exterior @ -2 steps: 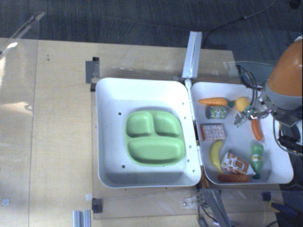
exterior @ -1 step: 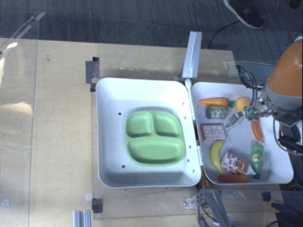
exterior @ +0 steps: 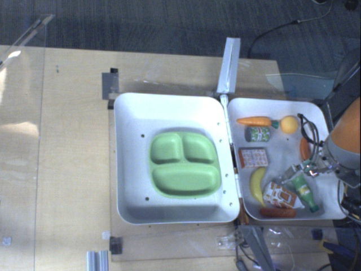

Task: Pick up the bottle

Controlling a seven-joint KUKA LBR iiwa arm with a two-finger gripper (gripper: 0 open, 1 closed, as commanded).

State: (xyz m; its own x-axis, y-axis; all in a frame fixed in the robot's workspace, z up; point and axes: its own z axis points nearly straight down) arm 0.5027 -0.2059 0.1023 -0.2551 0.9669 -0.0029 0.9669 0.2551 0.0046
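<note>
Well left of the pincer, the green tray looks like smooth matt plastic, sitting in a white bin of glossy moulded plastic. Just below the pincer, the green bottle has a plastic sheen. The bench is pale wood under a clear, reflective sheet.

We are looking down on a pale wooden counter that is carrying two shallow white bins side by side. The left bin and the right bin are sitting edge to edge, almost touching. A grey metal post is lying on the counter behind the seam between them, and a small dark bracket is standing at the left bin's far corner.
</note>
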